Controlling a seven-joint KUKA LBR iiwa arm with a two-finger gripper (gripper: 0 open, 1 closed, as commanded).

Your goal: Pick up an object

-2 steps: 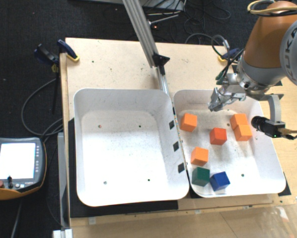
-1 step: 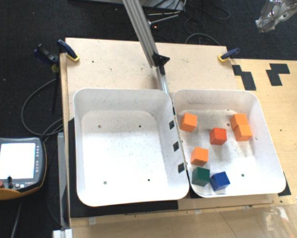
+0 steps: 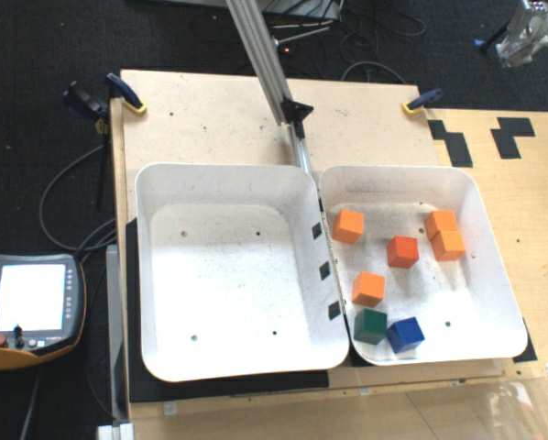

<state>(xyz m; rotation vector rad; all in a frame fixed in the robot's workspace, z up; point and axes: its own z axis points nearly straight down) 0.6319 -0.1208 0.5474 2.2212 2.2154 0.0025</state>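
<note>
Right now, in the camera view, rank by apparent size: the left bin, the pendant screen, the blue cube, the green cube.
1. left bin
2. pendant screen
3. blue cube and green cube: look alike, unranked.

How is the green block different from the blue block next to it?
The green block is dark green, while the blue block is bright blue. The green block lies nearer the divider between the two bins; the blue block sits farther into the right bin, close to its front rim. The blue block is turned at more of an angle. Both are small cubes of similar size, lying side by side.
</note>
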